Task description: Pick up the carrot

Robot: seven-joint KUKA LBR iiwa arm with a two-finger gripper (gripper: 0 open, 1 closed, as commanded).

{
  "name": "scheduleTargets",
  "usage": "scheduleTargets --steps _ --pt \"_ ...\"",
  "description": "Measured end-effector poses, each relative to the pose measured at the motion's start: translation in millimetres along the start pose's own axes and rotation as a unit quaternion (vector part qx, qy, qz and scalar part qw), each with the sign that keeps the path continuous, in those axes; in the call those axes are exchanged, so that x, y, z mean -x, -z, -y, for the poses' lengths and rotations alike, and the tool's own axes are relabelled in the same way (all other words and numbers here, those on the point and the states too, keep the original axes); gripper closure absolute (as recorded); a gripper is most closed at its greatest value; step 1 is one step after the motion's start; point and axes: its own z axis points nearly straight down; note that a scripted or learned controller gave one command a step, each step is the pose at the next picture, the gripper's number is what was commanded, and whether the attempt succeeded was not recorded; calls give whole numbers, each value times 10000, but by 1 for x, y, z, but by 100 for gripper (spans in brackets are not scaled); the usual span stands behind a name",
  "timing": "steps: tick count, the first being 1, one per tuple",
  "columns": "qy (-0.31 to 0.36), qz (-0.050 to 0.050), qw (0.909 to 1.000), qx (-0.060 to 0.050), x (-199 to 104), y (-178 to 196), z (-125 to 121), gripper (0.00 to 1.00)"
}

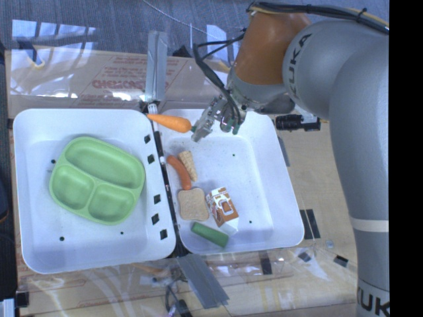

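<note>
An orange carrot (169, 121) lies at the back left corner of the right bin (264, 177), close to the divider between the bins. My gripper (215, 125) hangs just to the carrot's right, over the back of the right bin, and its fingers (201, 131) point down and left toward the carrot's tip. The fingers stand apart with nothing between them, so the gripper is open. A small gap separates the nearest fingertip from the carrot.
In the right bin lie a sausage (178, 171), a corn cob (188, 166), a toast slice (193, 205), a small carton (223, 209) and a green cucumber (210, 234). The left bin (33, 137) holds a green divided plate (97, 179).
</note>
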Motion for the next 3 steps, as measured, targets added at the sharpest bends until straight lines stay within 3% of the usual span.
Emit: scheduleTargets --steps 2,3 --pt "229 -21 9997 -6 -57 59 -99 100" --pt "516 -55 9987 -21 -105 20 -174 100"
